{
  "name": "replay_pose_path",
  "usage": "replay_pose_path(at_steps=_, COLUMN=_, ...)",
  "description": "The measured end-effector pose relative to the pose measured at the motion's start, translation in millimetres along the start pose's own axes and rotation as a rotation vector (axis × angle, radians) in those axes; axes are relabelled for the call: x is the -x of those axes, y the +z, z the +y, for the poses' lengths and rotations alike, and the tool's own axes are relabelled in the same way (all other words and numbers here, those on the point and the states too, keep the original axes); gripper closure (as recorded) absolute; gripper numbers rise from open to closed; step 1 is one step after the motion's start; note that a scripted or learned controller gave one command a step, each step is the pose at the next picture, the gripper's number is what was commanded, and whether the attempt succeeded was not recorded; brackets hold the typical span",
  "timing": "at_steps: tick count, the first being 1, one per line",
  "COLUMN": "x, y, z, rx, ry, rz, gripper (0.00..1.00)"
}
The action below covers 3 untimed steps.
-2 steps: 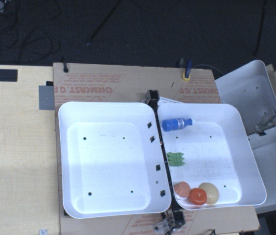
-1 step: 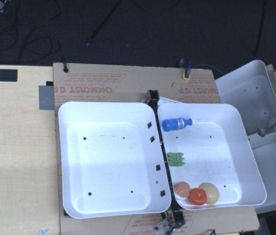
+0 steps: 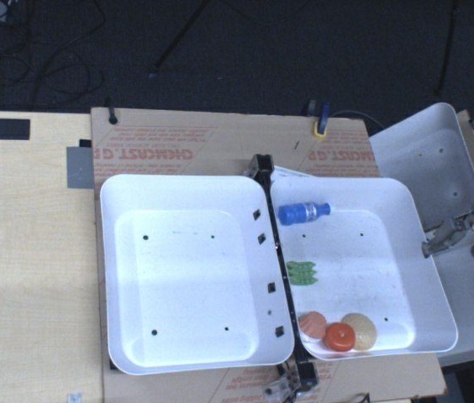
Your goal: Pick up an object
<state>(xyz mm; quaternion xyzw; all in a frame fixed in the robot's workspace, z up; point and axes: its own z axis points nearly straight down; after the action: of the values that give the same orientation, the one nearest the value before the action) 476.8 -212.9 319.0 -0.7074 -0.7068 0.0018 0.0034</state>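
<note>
The right bin point(image 3: 426, 250) holds a blue bottle point(image 3: 303, 213) on its side near the far left corner, a green pea pod point(image 3: 301, 273) by the left wall, and a pink piece point(image 3: 312, 324), red tomato point(image 3: 339, 337) and tan round point(image 3: 360, 329) touching along the near edge. The tool's state cannot be told.

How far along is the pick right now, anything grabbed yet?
Nothing looks done: the blue bottle, green item and the red, pink and tan pieces all lie in the right bin. In hand: the gripper sits at that bin's right rim, over none of them. Left: reach in, grasp one, lift it.
</note>
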Motion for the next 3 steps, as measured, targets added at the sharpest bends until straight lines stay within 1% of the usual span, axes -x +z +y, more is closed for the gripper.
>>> replay_pose_path(at_steps=1, x=1, y=-14, z=0, rx=0.004, ry=0.000, rz=-0.002, gripper=1.00)
replay_pose_path(at_steps=2, x=2, y=-23, z=0, rx=0.002, ry=0.000, rz=-0.001, gripper=1.00)
replay_pose_path(at_steps=3, x=0, y=59, z=-2, rx=-0.002, ry=-0.001, rz=0.001, gripper=1.00)
